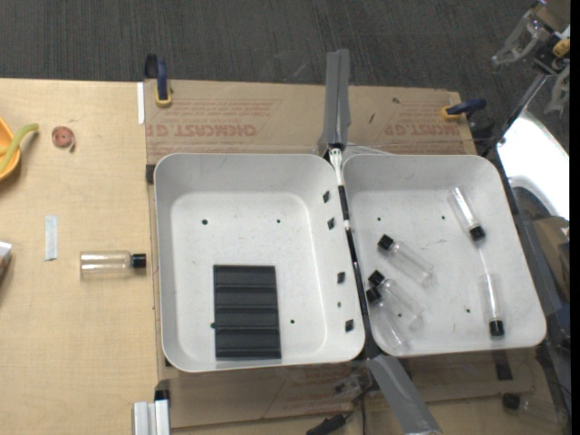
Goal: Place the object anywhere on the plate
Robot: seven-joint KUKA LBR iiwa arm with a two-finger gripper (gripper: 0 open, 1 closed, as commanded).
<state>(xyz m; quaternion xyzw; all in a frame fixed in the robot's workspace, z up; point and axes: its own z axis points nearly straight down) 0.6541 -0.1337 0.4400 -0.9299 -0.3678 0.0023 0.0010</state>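
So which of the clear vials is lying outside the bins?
The vial on the wooden bench left of the left bin, black cap pointing right. The others lie inside the right bin.

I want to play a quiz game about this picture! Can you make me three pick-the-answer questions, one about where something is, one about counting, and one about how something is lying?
1. Where is the dark ridged plate?
A. left bin
B. right bin
C. on the bench

2. How many clear vials are in the right bin?
A. one
B. four
C. seven

3. How is the vial on the wooden bench placed?
A. standing up
B. lying on its side
C. hanging

Answers: 1 A, it sits on the left bin floor. 2 B, four black-capped vials lie there. 3 B, it lies flat, cap pointing right.
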